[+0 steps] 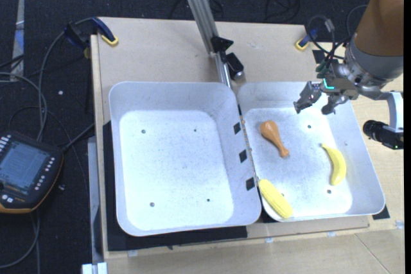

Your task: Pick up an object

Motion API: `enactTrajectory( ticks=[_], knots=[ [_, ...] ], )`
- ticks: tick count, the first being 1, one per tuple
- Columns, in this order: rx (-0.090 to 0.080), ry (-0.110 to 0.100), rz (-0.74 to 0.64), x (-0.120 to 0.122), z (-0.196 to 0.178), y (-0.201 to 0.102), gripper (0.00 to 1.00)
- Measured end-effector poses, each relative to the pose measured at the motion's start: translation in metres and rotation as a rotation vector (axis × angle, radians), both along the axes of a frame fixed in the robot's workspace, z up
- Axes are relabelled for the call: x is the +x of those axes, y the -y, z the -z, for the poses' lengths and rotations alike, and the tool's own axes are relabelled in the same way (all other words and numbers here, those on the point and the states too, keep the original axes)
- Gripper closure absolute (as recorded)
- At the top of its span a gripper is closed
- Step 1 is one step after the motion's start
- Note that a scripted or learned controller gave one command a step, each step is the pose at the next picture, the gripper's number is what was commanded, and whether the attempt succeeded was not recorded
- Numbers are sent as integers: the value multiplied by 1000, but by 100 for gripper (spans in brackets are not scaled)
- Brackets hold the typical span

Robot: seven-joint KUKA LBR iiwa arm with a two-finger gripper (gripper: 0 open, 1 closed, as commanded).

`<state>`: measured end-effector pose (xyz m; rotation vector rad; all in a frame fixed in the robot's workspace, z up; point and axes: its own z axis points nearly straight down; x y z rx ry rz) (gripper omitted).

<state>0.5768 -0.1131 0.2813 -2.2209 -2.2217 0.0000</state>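
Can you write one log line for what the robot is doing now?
claw: open, holding nothing | over right bin | banana, drumstick, corn: lying inside

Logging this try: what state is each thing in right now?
Gripper: open, holding nothing, above the right bin's far edge.
Drumstick: lying in the right bin, untouched.
Banana: lying in the right bin, untouched.
Corn cob: lying at the right bin's near left edge.
Left bin: flat on the bench.

It was a robotics lab; a plywood bench (160, 51) stood on dark carpet with loose cables (38, 99) trailing round it; a teach pendant (26, 170) lay on the floor at the left; an aluminium mast (199, 3) rose behind two white bins (173, 96).
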Motion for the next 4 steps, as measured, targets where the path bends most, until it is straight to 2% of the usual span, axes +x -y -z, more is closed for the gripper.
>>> enactTrajectory(
  ticks=[1, 3, 4],
  knots=[
    [0, 0, 0, 0, 0, 0, 0],
    [0, -3, 0, -11, 87, -1, 0],
    [1, -5, 1, -18, 147, 3, 0]
  ],
)
